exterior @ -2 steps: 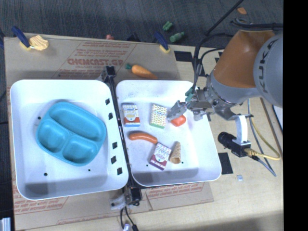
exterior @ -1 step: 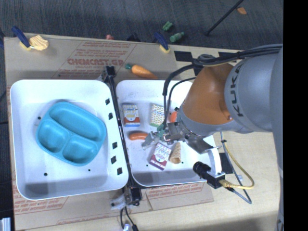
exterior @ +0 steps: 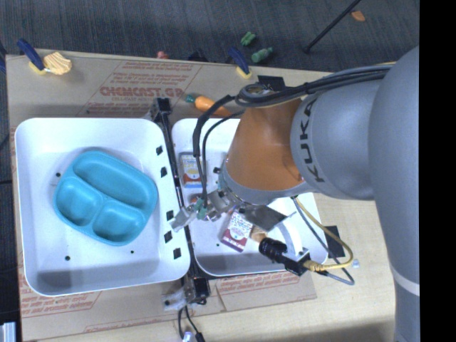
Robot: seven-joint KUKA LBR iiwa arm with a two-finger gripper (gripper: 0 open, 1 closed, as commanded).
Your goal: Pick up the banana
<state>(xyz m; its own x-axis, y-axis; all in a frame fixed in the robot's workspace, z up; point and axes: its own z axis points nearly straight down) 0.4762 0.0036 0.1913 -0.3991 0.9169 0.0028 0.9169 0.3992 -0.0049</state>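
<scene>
My gripper (exterior: 197,211) hangs low over the left side of the right bin (exterior: 214,262), close to the wall that divides the two bins. The grey arm and its orange band (exterior: 263,148) cover most of that bin and hide what lies under them. Just right of the gripper lies a small maroon and white packet (exterior: 237,232). A small red and white box (exterior: 189,168) lies at the bin's left wall, above the gripper. Nothing yellow can be seen at the gripper.
A blue divided plate (exterior: 107,197) fills the middle of the left bin (exterior: 43,276). An orange object (exterior: 206,103) lies on the cardboard behind the right bin. Blue clamps (exterior: 32,54) hold the cardboard's back edge.
</scene>
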